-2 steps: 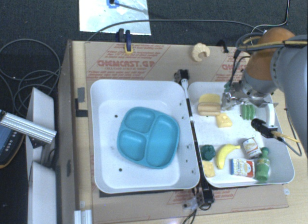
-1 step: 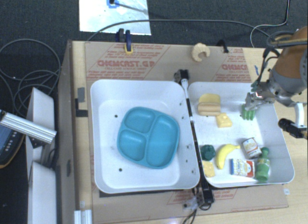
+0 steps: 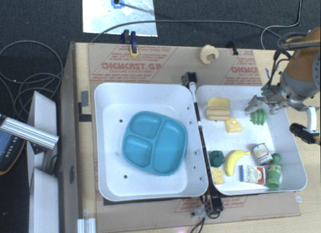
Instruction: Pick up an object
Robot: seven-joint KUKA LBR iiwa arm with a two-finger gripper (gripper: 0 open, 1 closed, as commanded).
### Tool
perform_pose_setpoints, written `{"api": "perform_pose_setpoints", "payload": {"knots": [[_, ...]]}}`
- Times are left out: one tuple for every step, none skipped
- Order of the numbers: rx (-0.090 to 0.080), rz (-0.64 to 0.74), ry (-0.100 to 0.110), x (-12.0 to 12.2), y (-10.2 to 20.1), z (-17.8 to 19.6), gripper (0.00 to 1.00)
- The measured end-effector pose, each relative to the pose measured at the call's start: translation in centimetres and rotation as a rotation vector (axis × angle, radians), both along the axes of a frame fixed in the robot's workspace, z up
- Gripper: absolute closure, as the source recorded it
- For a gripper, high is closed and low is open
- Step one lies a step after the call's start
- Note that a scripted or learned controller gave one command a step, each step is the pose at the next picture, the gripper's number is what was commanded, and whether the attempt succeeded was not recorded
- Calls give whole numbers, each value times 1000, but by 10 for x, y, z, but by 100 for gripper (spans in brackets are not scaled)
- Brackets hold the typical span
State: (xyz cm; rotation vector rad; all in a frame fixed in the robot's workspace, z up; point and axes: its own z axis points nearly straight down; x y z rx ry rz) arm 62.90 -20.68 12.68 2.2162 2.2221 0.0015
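Claw [image 3: 259,107]: low over the green toy [image 3: 259,118], can't tell if it grips | toy: right bin [image 3: 293,142], far from banana [image 3: 232,161] | why: toy sits apart, easy to grab

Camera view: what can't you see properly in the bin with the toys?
- Tool: too blurred to tell where its tips end; it sits over a green toy, part of which it hides.
- Can and carton: labels too small to read.
- Arm: cut off by the picture's right edge.
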Motion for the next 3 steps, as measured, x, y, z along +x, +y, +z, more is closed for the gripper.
{"api": "perform_pose_setpoints", "payload": {"knots": [[1, 1, 2, 0, 1, -43, 0], [1, -3, 3, -131, 0, -42, 0], [1, -1, -2, -129, 0, -32, 100]]}}
